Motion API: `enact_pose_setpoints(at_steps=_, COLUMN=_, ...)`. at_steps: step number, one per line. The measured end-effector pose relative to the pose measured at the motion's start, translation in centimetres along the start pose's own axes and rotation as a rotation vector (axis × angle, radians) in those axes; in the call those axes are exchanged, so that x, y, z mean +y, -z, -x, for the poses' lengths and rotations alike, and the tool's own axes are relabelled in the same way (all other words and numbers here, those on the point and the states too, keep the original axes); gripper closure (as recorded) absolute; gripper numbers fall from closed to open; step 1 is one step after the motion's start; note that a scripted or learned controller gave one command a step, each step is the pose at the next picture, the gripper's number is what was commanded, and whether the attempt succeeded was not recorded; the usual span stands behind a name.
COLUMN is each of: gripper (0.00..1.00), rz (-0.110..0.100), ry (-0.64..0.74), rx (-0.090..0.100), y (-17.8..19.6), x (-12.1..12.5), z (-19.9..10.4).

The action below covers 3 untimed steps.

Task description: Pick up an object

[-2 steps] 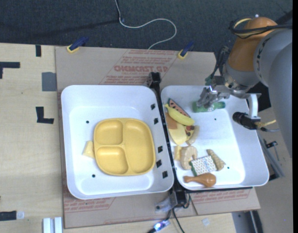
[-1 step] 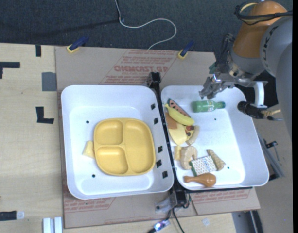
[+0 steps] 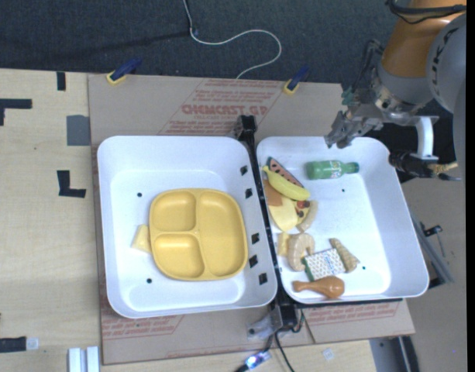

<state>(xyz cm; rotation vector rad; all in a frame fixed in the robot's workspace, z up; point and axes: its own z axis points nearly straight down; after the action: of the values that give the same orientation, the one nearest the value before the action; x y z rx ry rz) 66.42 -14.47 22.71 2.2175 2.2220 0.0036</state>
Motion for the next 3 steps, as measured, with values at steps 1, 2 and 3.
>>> enact_pose_setpoints(at_steps=1, gripper=1.00, rz=-0.008, ry=0.001, rx=0.001, y=-0.7, x=-4.4, z=-4.0)
enact_pose_setpoints(at_steps=2, gripper=1.00, rz=-0.007, ry=0.002, rx=0.002, y=0.4, x=-7.9, z=-8.1)
enact_pose_setpoints(at_steps=3, gripper=1.00, rz=-0.008, ry=0.003, rx=0.001, y=0.8, x=-12.1, z=-12.4)
